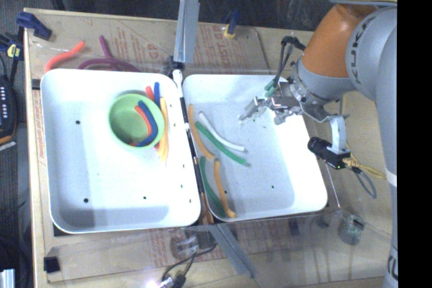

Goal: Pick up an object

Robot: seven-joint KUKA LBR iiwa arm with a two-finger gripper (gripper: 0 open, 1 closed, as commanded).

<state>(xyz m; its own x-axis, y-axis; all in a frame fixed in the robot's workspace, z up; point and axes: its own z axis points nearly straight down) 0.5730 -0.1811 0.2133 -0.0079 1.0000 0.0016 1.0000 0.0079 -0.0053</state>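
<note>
Over in the right bin (297, 192), several long, thin, flexible strips lie loose on the white floor: a white strip (219, 135) curving from upper left toward the centre, a green strip (226, 148) just below and alongside it, an orange strip (220, 182) running down along the left wall, and a dark green strip (210, 192) beside that near the lower left corner. All look like soft, bendy sticks, slightly curved, and they cluster in the left half of this bin.

The jaws (260, 108) hang over the upper middle of the right bin, above and to the right of the white strip and apart from it; whether they are spread or closed I cannot tell, and nothing shows between them.

The left bin (88, 199) holds a green bowl (135, 119) in its upper right part, with blue, red and yellow strips draped over its rim. Both bins sit side by side on the worktop (135, 249).
</note>
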